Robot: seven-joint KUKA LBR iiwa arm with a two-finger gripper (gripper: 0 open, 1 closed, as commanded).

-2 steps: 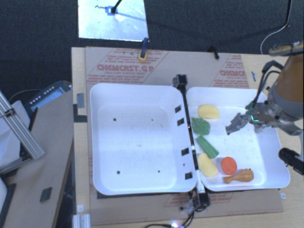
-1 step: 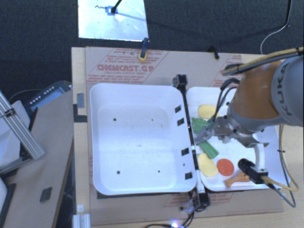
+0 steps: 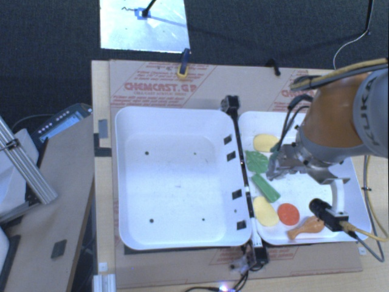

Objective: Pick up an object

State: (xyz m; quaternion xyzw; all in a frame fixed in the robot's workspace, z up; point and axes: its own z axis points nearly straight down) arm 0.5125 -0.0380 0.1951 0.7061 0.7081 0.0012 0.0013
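Observation:
My gripper [image 3: 275, 166] hangs low over the left part of the right bin [image 3: 358, 233], just right of a green leafy piece [image 3: 255, 161] and above a green stick [image 3: 266, 188]. Whether it touches either one is not visible. A pale yellow piece [image 3: 265, 142] lies behind the gripper. Toward the front of the bin lie a yellow round piece [image 3: 265, 212], a red disc [image 3: 288, 213] and a tan drumstick-shaped piece [image 3: 306, 227]. The arm's grey and orange body covers the right side of the bin.
The left bin [image 3: 130, 163] stands beside the right one, parted from it by a rim with black clips [image 3: 236, 176]. A black and white fitting [image 3: 328, 212] with cables hangs from the arm over the right bin's front corner.

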